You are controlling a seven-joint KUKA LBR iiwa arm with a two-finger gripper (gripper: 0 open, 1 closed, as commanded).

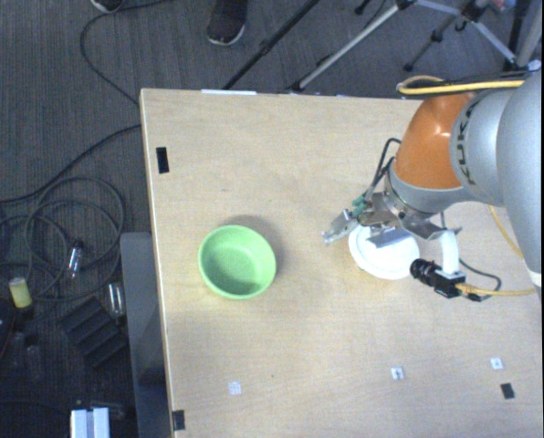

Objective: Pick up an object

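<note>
Two things sit on the bench [254, 153]: a green bowl [238, 261] mid-left, a white disc [381, 254] under the end effector [345, 226]. Can't tell its state. I'd center over the disc's rim before closing.

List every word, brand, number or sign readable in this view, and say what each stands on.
"KUKA", partly visible in dark letters running up the grey arm beside its orange band.
Small black and white markers on the bench: too small to read.
Nothing on the green bowl.
</note>
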